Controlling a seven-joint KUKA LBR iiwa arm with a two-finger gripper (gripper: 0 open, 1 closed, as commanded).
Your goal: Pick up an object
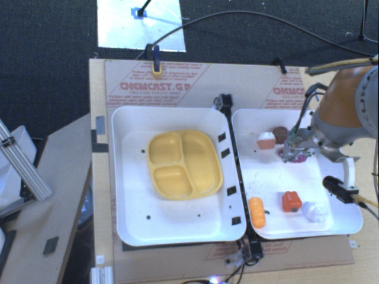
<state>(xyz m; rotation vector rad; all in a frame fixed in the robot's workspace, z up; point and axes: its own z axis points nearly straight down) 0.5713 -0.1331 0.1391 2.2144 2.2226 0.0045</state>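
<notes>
The arm (349, 108) was a chunky one, and its rounded shell showed a broad orange band above a smooth grey wrist section. Dark thin cables looped along its near side and ran toward the tool (291, 152), which looked small, grey and metallic, too blurred for detail. A white bracket with a black cylindrical fitting hung beneath the wrist.

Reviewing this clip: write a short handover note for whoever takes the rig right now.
Gripper: low in the right bin, over a small purple item; grasp unclear.
Right bin also has a pink-and-white piece, a brown piece, a red pepper, an orange toy, a whitish lump.
Left bin: yellow divided tray.
Done: nothing visibly lifted.
Left: grasp and lift one object.
</notes>
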